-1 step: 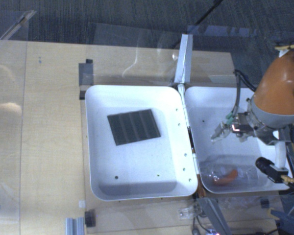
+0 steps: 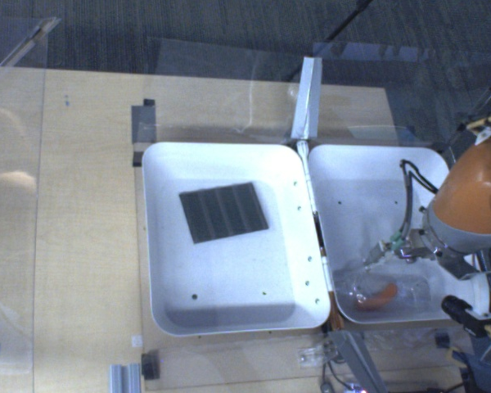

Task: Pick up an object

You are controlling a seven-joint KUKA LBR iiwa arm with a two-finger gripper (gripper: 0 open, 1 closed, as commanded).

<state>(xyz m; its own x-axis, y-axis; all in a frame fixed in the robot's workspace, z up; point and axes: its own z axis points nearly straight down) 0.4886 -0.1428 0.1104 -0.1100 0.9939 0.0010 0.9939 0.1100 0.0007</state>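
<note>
You see two shallow white bins side by side on the wooden surface (image 2: pixel 74 244). The left bin (image 2: pixel 229 301) holds a dark ribbed rectangular mat (image 2: pixel 223 212), lying flat and slightly askew in its upper half. The right bin (image 2: pixel 352 178) holds a small orange-red object (image 2: pixel 378 295) near its front wall, beside what appears to be clear plastic. The arm (image 2: pixel 470 199), with its orange band, reaches in from the right over the right bin. Its hand (image 2: pixel 397 248) hangs just above and behind the orange-red object; you cannot tell from this angle how far it is parted, and nothing is visibly gripped.
</note>
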